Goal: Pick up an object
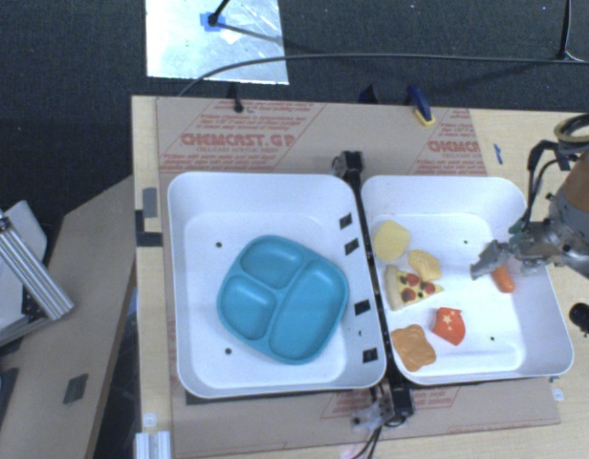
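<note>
Gripper (492, 259) hung low over the right bin (538, 352), beside a small orange piece (505, 279).

Whether it was clenched or released could not be told. Nearby lay a pizza slice (409, 288), a red piece (449, 325), two yellow pieces and a tan one; a blue plate (282, 298) sat in the left bin (194, 208).

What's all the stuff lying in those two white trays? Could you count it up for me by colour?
Blue: 1, a divided plate in the left bin.
Yellow: 2, pale pieces.
Yellow with red dots: 1, a pizza slice.
Red: 1, a piece.
Orange-brown: 1, a piece.
Orange: 1, a small piece by the gripper.
Total: 7
</note>
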{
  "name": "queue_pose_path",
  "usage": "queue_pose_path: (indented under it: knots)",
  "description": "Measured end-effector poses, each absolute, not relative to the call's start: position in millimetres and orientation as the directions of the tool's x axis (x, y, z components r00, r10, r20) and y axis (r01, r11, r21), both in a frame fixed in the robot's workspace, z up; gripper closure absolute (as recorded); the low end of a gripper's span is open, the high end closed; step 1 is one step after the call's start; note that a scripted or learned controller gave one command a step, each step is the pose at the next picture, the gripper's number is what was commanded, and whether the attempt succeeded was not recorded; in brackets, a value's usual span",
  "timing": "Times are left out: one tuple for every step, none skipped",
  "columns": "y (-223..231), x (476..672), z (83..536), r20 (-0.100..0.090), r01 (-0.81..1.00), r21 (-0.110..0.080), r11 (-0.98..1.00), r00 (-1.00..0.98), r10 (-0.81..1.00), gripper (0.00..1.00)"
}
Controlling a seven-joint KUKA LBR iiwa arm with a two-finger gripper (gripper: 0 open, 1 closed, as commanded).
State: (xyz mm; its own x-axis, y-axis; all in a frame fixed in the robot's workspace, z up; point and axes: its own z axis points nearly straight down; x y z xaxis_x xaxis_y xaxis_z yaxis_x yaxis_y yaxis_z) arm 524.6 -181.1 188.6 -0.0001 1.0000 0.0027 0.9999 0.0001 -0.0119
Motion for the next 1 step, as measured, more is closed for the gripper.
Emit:
queue_pose_path:
  knots:
    - [-180.6,527.9,195.7,-0.001,1.000,0.002,0.004,-0.004,1.000,0.00]
